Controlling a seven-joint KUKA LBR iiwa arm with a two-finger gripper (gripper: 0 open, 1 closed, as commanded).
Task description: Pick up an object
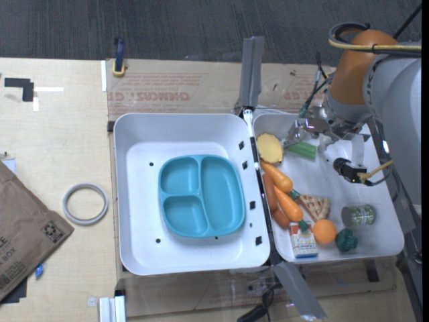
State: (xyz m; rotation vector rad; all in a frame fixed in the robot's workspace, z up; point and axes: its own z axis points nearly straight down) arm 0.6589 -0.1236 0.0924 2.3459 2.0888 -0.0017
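Note:
The right bin (375, 180) holds several toy foods. A yellow piece (269, 147) lies at its far left, and a green stick (303, 149) lies beside it. Two carrots (281, 190) run along the left wall. Toward the front are a pizza slice (315, 205), an orange (324, 231), a small carton (303, 241), a broccoli (346, 239) and a can (358, 215). My gripper (308, 134) hangs low at the bin's far end, just above the green stick. The wrist hides its tips.
The left bin (134, 180) holds a teal divided plate (201, 195). On the bench to the left lie a tape roll (85, 202) and a cardboard box (20, 233). A grey post (251, 72) stands between the bins at the back. My arm (395, 99) covers the right bin's far right corner.

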